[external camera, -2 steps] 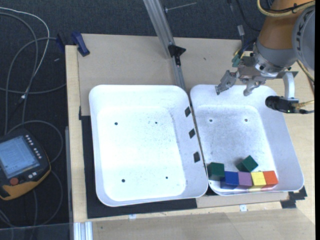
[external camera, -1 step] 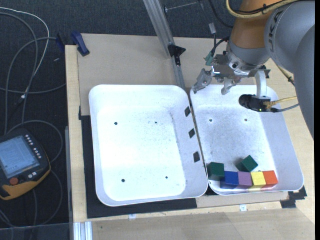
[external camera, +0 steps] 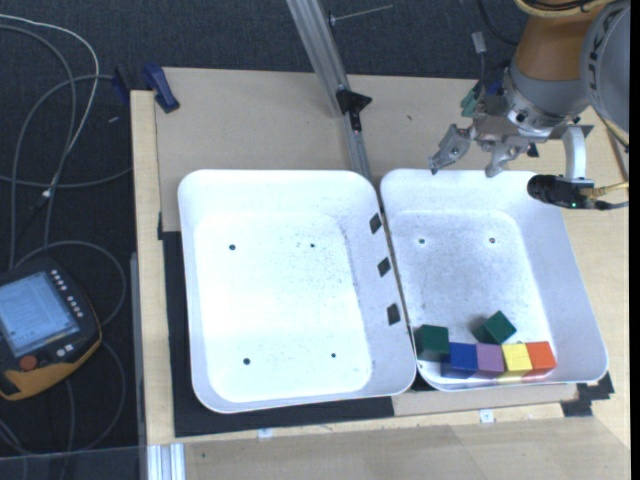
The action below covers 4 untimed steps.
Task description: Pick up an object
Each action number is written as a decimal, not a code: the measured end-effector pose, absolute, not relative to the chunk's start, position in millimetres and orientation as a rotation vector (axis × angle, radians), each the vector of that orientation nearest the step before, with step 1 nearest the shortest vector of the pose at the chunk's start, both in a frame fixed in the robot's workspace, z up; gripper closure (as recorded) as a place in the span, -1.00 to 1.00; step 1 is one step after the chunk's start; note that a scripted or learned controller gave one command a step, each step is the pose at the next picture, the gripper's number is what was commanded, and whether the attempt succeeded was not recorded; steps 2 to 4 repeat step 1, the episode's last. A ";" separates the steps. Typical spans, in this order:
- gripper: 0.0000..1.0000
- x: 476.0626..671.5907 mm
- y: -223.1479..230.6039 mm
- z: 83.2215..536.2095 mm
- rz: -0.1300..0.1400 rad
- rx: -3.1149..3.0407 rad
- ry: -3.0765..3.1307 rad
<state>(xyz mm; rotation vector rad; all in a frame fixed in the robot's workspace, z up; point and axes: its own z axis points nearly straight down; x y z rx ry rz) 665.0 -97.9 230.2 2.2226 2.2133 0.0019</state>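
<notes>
— Starting with the largest things, what is seen on the bench point(external camera: 260, 108)?

— Two shallow white bins are set side by side. The left bin point(external camera: 200, 208) is joined to the right bin point(external camera: 570, 268) along a shared edge where three small dark clips are fixed.

— And the arm?

— The arm point(external camera: 560, 38) is seen at the upper right, its orange band above the wrist. The gripper point(external camera: 470, 162) is held over the far rim of the right bin, its two fingers spread apart, released, with nothing between them.

— Where are the objects to be picked?

— A cluster is gathered at the near edge of the right bin, well apart from the gripper. A dark green block point(external camera: 432, 340) is placed at the left, then a blue block point(external camera: 463, 357), a purple block point(external camera: 490, 358), a yellow block point(external camera: 516, 357) and an orange block point(external camera: 540, 354) in a touching row. A second green block point(external camera: 497, 326) is tilted just behind the purple one.

— Anything else?

— A handheld pendant point(external camera: 40, 323) is laid at the far left, off the bench.
</notes>
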 end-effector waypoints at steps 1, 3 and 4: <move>-1.00 666.0 -23.0 198.1 -0.001 2.218 2.234; -1.00 666.0 -23.0 198.1 -0.001 2.218 2.234; -1.00 666.0 -23.0 198.1 -0.001 2.218 2.234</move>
